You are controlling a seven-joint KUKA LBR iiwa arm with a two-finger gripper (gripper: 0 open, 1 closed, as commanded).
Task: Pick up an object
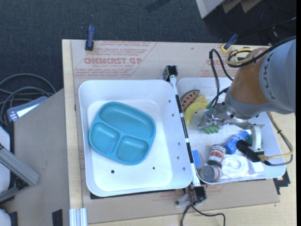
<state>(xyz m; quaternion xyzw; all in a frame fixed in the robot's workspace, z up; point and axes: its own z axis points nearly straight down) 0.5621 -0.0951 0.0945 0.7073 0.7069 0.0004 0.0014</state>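
Observation:
The right bin (270,171) holds several small objects: a watermelon slice toy (190,98), a yellow banana-like piece (194,109), a green item (211,128), a blue object (233,142), a small red-labelled can (216,154), a metal tin (208,173) and a white piece (235,165). My gripper (209,119) is low in this bin, just right of the yellow piece and directly above the green item. The wrist hides its fingertips.
The left bin (89,95) carries a blue divided plate (122,132). Black clips (170,71) sit where the two bins meet. Cables (221,65) loop over the arm at the right bin's far edge. The bench's cardboard top (113,60) surrounds the bins.

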